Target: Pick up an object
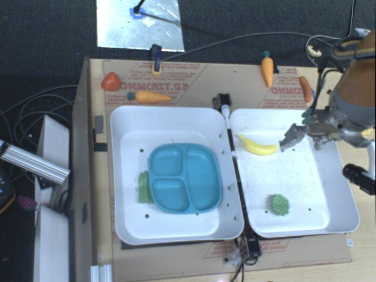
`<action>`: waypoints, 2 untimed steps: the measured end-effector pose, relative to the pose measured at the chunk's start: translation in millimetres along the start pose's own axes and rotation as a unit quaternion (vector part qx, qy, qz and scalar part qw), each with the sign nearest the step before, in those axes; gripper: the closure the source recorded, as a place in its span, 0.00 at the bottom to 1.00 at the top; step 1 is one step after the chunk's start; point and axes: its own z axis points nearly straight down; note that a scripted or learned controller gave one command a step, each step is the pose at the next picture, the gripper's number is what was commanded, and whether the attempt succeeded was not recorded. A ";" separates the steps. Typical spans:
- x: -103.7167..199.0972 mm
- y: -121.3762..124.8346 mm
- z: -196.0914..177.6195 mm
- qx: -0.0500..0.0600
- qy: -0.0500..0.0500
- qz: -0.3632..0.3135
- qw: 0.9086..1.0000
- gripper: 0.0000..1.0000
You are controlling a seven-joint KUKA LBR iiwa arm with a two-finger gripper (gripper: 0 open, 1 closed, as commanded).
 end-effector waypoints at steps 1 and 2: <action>-27.1 -48.7 145.4 0.003 0.001 0.002 1.000 0.00; -3.1 -47.2 195.2 0.000 0.000 0.000 1.000 0.00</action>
